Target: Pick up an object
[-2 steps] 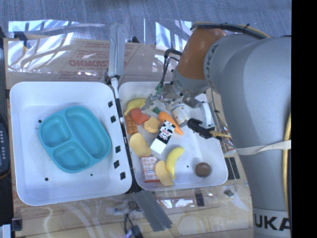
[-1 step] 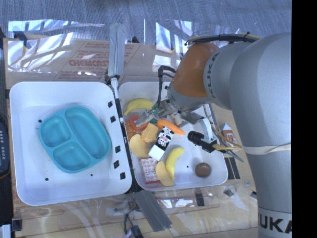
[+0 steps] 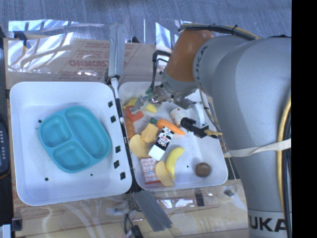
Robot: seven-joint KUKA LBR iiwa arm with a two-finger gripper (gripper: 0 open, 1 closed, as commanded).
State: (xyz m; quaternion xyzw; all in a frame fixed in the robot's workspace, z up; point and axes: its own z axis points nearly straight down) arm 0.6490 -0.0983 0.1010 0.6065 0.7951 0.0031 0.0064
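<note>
The gripper (image 3: 144,101) is seen low over the upper left part of the right bin (image 3: 216,178), with the grey arm (image 3: 237,83) reaching in from the right above it. How far the fingers stand apart cannot be told from this angle, and nothing is seen held between them.

The objects on offer are all crowded into the right bin. A yellow piece (image 3: 131,102) and an orange-red piece (image 3: 132,115) are found just beside the fingertips, hard against the bin's left wall. Below these a tan block (image 3: 149,132), an orange carrot (image 3: 168,126) and a small milk carton (image 3: 161,141) are packed touching one another. A banana (image 3: 173,159) is laid lower down, and a brown ball (image 3: 202,169) is set well apart near the lower right corner. In the left bin (image 3: 29,103) a blue divided plate (image 3: 74,138) is seen lying alone.

The step in hand is judged to be the descent onto a chosen piece. For it to be done well, a single piece should be straddled cleanly, and the wall should be kept out of the fingers' path. A crowded neighbour could easily be nudged, so a straight, slow drop is called for. The closing should be saved until the piece is truly between the fingers.
</note>
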